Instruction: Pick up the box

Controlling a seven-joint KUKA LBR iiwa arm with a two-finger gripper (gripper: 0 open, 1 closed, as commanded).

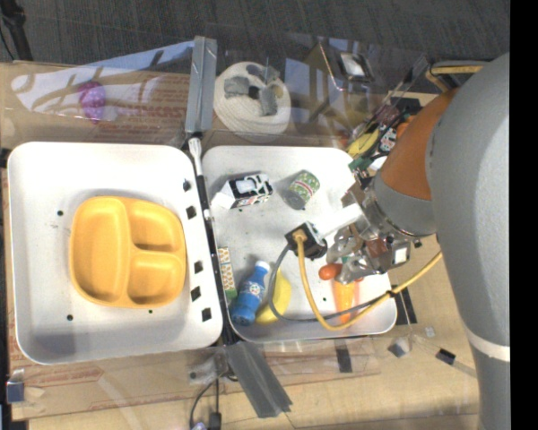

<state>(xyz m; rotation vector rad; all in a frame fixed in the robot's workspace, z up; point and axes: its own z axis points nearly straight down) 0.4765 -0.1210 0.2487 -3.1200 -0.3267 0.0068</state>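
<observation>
You see the small black-and-white printed box (249,188) lying unlifted near the right white bin's (278,325) far-left corner; the end effector (363,256) hovers apart, its grip probably unreadable.

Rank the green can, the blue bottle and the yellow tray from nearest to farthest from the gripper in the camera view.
1. Green can, in the right bin, up and left of the gripper.
2. Blue bottle, at the right bin's lower left.
3. Yellow tray, in the left bin.
</observation>
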